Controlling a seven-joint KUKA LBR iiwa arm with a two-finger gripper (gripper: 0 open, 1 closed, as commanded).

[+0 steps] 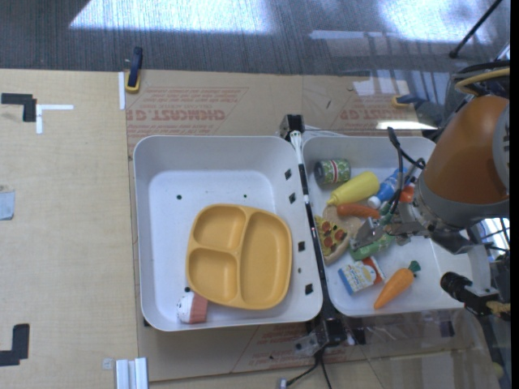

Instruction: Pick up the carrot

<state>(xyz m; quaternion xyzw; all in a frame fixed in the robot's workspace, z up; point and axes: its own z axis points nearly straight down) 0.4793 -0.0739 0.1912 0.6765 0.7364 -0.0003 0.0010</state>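
The orange carrot (393, 288) with its green top (414, 267) lies at a slant near the front edge of the right bin (430, 300). My gripper (369, 237) hangs low over the middle of that bin, up and to the left of the carrot and apart from it. It is just above a small white and blue carton (359, 276) and beside a pizza slice (331, 236). The arm's orange band (470, 156) covers the bin's right side.
At the back of the right bin lie a green can (333, 170), a yellow bottle (354, 190), a blue bottle (389, 186) and a reddish sausage (355, 211). The left bin (162, 217) holds a yellow divided plate (240, 255) and a pink and white item (192, 308).
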